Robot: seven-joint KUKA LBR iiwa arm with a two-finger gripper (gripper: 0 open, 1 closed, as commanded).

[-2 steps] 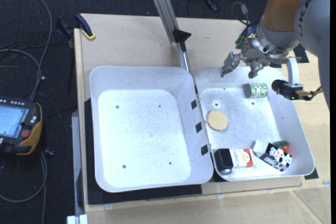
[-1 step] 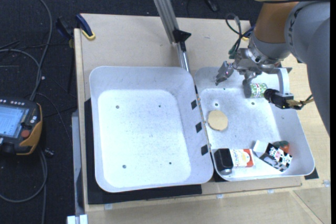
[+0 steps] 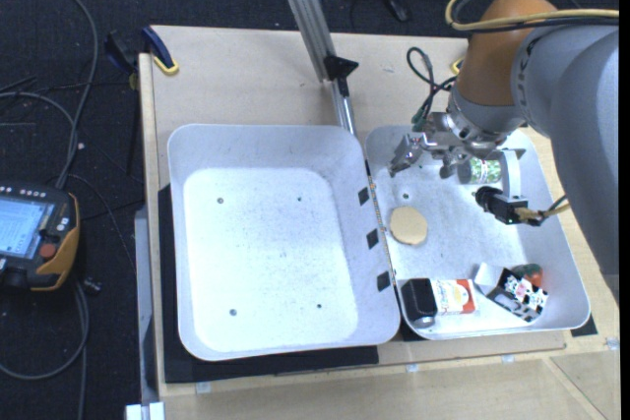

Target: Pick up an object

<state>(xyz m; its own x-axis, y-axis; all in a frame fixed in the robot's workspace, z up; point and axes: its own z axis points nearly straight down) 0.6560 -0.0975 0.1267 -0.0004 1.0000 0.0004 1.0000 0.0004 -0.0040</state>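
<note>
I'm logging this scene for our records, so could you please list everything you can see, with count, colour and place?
bins: 2, white, side by side on the bench
disc: 1, tan, left part of the right bin
black box: 1, black, right bin's near-left corner
carton: 1, white and orange, beside the black box
packet: 1, black and white patterned, right bin's near-right corner
green item: 1, green and white, right bin under the wrist
pendant: 1, orange and black, floor at left
bench: 1, tan, under the bins
arm: 1, grey, orange band, from the right
end effector: 1, metal, over the right bin's far part
</note>
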